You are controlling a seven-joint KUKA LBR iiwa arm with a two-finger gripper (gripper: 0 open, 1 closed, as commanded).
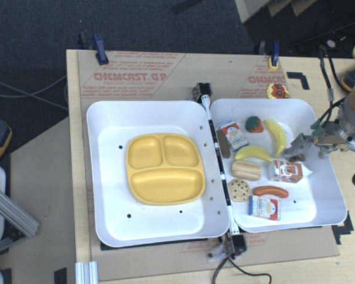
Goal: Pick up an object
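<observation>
The right bin (325,203) holds several toy foods: a strawberry (254,124), a banana (277,136), a second banana (254,153), a bread roll (246,170), a cookie (239,189), a sausage (270,191), a red-and-white packet (287,170), a small carton (232,136) and a blue-and-white carton (264,207). My gripper (297,151) comes in from the right and hangs low over the bin's right half, its tip just above the red-and-white packet and right of the bananas. Nothing can be seen held in it.
The left bin (103,158) carries a yellow divided plate (164,168). A small red-and-yellow item (277,90) lies on the board beyond the right bin. Blue clamps (98,48) grip the board's far edge. Cables hang at the far right.
</observation>
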